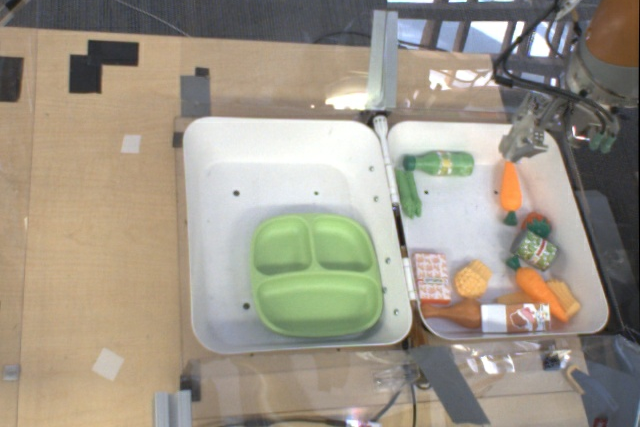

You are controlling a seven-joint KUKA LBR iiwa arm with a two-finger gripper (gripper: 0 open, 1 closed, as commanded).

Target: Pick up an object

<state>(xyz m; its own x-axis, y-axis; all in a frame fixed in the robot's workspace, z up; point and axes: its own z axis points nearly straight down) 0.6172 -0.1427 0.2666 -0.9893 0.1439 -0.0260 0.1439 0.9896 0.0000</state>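
The counter (90, 245) is light wood and carries two white bins side by side. The left bin (215, 175) holds a green tray (316, 273) with three sections. The right bin (470, 205) holds many small toys. A green bottle (438, 163) lies near its far edge, with a green pea pod (408, 192) just beside it. An orange carrot (511, 190) lies near the bin's far right corner. More toys crowd the near right corner, among them a small jar (535, 248), a round cookie (472, 278) and a red and white box (431, 276).

The grey arm (605, 45) reaches in over the bin's far right corner. Its end effector (523, 140) hangs just above the top of the carrot. I cannot tell if it is wide or narrow, and nothing can be seen held in it.

This looks like the reaching step, with no toy picked up yet. The carrot seems the likely target. Next, the end effector would need to go down around the carrot, squeeze it, and lift.
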